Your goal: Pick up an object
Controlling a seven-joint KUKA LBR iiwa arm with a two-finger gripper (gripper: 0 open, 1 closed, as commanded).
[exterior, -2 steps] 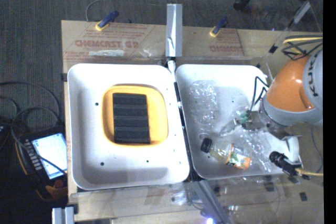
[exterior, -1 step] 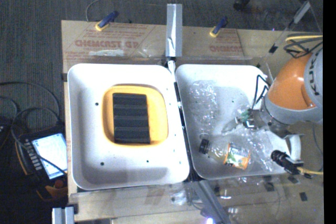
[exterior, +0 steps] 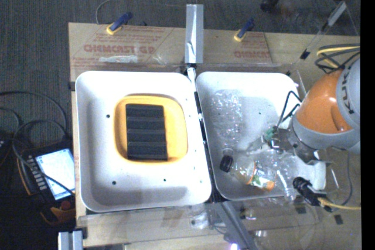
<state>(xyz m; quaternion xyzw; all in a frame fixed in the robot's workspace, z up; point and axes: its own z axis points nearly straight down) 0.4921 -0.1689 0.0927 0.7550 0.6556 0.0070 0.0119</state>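
Orange and grey, the arm (exterior: pixel 328 114) looms closest to the lens, coming in from three o'clock over the right bin (exterior: pixel 249 82). Its gripper (exterior: pixel 280 146) sits low among the clutter at about four o'clock in that bin, and I cannot tell how it is set. Under and beside it lies a clear plastic bottle (exterior: pixel 249 170) with a black cap (exterior: pixel 225 163) and an orange label, tipped on its side toward six o'clock. Crumpled clear wrap (exterior: pixel 228 111) lies up at twelve. The bottle looks like the likeliest pick; my read is that a straight descent across its body, away from the cap, would serve best. Trouble spots: slick plastic, the bin wall close at five o'clock, and a loose cable (exterior: pixel 290 105) near the wrist. Over at nine o'clock, the left bin (exterior: pixel 96 102) carries a yellow tray (exterior: pixel 179 126) with a black ridged block (exterior: pixel 146 132), well apart from the action.
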